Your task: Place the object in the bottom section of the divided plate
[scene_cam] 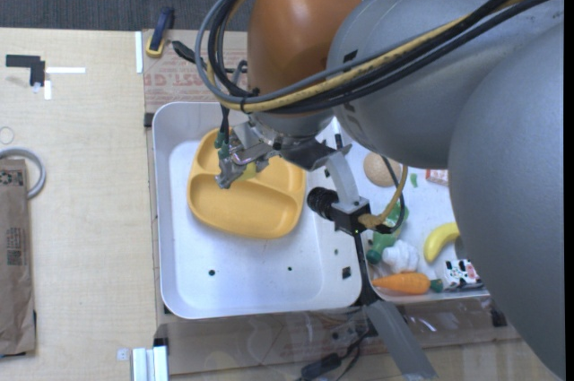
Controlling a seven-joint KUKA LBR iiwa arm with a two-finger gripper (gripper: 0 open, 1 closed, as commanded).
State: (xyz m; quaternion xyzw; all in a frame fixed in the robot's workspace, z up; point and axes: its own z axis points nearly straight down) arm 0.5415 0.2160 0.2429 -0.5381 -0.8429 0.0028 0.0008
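Note:
A yellow divided plate (256, 209) lies in the upper part of the left white bin (260, 285). Its large bottom section faces the front of the bin, with smaller sections behind a raised ridge. My gripper (230, 166) hangs low over the plate's upper left part, near the ridge. The wrist's orange band (291, 30) and grey arm (448, 83) cover the back of the plate and much of the right bin. I cannot make out any object at the gripper's tip.
The right bin holds a carrot (401, 283), a banana (441, 239), a beige round item (380, 168), a green item (387, 237) and a white item (400, 256). A brown bag (13, 254) lies on the bench at far left.

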